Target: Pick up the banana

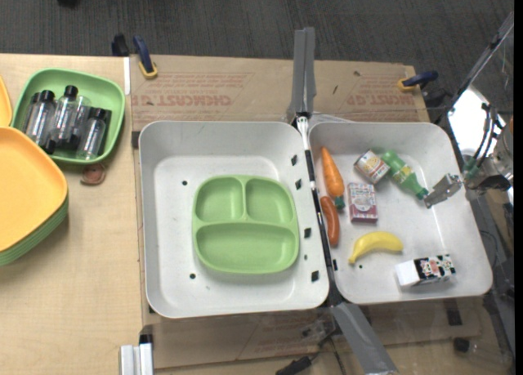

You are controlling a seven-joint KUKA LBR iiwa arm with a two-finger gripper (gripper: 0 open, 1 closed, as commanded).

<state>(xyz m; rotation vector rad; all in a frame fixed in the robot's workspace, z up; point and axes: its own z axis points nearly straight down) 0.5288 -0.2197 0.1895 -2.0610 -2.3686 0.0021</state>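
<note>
Claw (445, 189) at the far right side of the right bin (478, 238), well apart from the banana (376, 245); cannot tell whether spread or closed.

Lying flat near the front of the right bin, just right of the hot dog (330, 220) and below the pink card box (363, 203). Best approached from straight above, spread wide across the short width of the curve, centred on the thick middle, kept off the white box (425, 270) near its right end. Counted in the right bin: one banana, one carrot (331, 172), one hot dog, one pink card box, one white box, one can (372, 167), one green bottle (404, 173). In the left bin (163, 226): one green divided plate (245, 226).
</note>
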